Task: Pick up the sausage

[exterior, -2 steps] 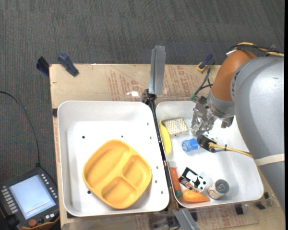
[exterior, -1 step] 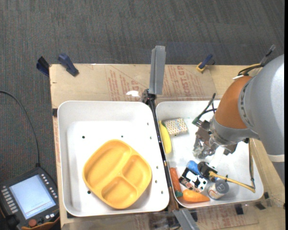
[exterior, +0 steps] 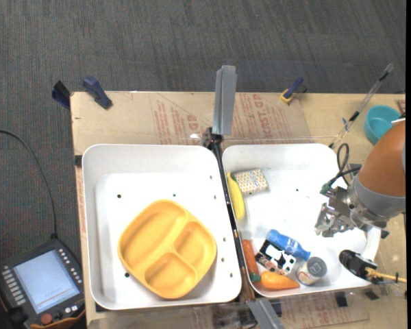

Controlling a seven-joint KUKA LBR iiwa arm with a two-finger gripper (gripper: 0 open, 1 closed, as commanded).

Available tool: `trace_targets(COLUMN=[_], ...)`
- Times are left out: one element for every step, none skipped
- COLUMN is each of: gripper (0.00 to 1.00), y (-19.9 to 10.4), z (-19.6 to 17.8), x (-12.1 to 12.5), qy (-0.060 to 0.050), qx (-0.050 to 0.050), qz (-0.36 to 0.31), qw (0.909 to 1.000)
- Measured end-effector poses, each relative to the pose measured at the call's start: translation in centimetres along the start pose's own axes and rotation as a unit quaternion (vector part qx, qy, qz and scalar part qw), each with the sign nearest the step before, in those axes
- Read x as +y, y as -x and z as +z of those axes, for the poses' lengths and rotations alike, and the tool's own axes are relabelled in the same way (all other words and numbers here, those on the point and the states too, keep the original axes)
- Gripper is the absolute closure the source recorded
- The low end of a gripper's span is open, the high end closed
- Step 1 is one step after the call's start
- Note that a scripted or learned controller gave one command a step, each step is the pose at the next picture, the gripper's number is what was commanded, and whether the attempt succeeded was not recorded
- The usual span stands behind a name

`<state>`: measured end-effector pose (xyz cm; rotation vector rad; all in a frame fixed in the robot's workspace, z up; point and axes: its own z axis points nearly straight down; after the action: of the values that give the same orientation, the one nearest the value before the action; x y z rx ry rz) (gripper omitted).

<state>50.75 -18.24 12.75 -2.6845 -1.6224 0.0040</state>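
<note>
From above: the sausage (exterior: 249,257) lies along the right bin (exterior: 308,153)'s left wall, near its front corner, long axis running front to back. The gripper (exterior: 331,223) hovers over that bin's right side, well apart, so the sausage sits off to its left and nearer the front. Whether the gripper is parted or closed, I can't tell; nothing visibly held.

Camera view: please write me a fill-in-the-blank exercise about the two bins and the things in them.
1. The yellow divided plate lies in the ____ bin.
2. The banana lies against the right bin's ____ wall.
3. The sausage lies just above the ____ in the picture.
4. The end effector is over the ____ bin.

Missing words: left; left; carrot; right
</note>
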Motion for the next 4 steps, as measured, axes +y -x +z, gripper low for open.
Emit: trace_targets(gripper=[1.00,1.00,1.00,1.00], y=[-2.2,-7.5,-7.4,-14.3], z=[4.2,4.2,3.4,-5.8], x=[-4.9,-7.6,-7.6,-4.9], qy=[-0.001,0.000,-0.002,0.000], qx=[0.000,0.000,-0.001,-0.001], qz=[0.151,0.260,0.261,0.205], qw=[0.9885,0.9657,0.9655,0.9787])
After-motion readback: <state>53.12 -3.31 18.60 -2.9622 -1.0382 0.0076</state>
